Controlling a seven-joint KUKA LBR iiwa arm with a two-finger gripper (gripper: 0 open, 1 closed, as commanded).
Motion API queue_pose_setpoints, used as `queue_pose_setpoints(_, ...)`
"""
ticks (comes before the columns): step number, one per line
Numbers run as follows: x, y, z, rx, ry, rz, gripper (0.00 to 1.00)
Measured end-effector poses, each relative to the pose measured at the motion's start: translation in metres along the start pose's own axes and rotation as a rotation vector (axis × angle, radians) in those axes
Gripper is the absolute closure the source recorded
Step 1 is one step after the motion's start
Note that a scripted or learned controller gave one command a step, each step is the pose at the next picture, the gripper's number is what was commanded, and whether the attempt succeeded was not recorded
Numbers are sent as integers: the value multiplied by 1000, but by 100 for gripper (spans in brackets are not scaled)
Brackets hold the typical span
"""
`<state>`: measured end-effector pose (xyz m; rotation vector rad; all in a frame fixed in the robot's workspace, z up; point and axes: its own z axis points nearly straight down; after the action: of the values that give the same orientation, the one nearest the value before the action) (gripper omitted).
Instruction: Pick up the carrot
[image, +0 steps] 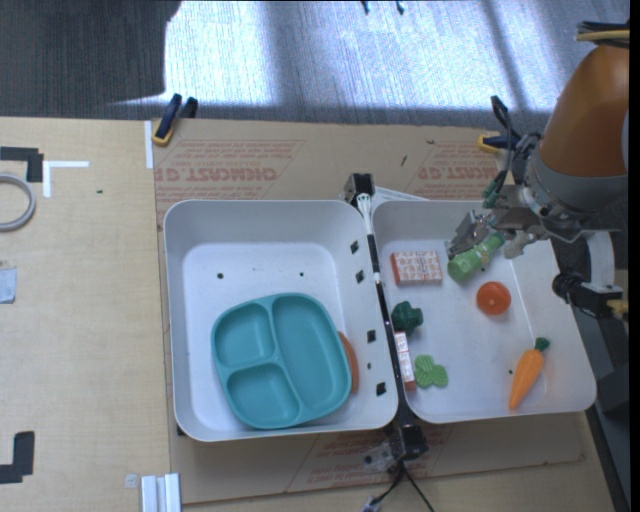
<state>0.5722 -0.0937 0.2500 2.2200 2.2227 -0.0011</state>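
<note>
The carrot (526, 373), orange with a small green top, lies tilted near the front right corner of the right bin (470, 402). My gripper (484, 240) hangs over the back of that bin, well behind the carrot and a little to its left. A light green vegetable piece (467, 263) sits right at the gripper's tip, partly covered by it. Whether that piece is held cannot be made out. Nothing touches the carrot.
Also in the right bin are a red-orange ball (492, 298), a pink block (416, 267), a dark green broccoli (407, 318), a green leafy piece (430, 373) and a red-and-white stick (403, 358) by the divider. A teal divided plate (282, 358) fills the left bin (190, 300).
</note>
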Motion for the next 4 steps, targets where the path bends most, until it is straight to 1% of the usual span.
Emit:
queue_pose_setpoints(1, -11, -76, 53, -1, 0, -182, 0)
queue_pose_setpoints(2, -40, -94, 108, 0, 1, -407, 0)
queue_pose_setpoints(3, -46, -95, 158, 0, 1, -622, 0)
queue_pose_setpoints(4, -46, -93, 148, -3, 0, -618, 100)
